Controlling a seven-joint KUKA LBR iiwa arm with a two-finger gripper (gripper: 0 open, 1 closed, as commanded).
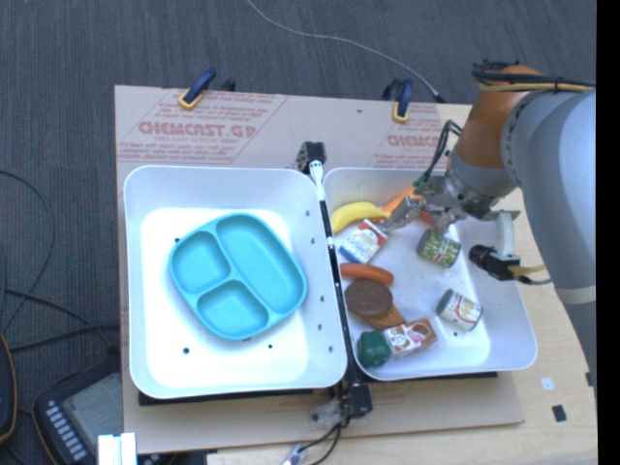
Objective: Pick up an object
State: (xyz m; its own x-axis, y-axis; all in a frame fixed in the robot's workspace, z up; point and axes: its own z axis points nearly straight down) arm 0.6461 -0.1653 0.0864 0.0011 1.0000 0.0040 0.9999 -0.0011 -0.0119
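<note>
Green can (439, 249) stood in the right bin (504, 352), near its back edge, directly under the gripper (438, 223); whether the jaws were open or closed could not be told. Open floor lay beside it.

Glossy blue plastic plate (237, 275), smooth white bins (145, 356), printed brown cardboard sheet (242, 129)

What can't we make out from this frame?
- Gripper: the wrist and orange band sit over it in the camera view, so the finger state and any hold can't be read.
- Orange item beside the banana: partly behind the gripper, identity unclear.
- Green can and silver can: labels too small to read.
- Arm: cut off by the right edge.
- Item under the brown disc: mostly covered.
</note>
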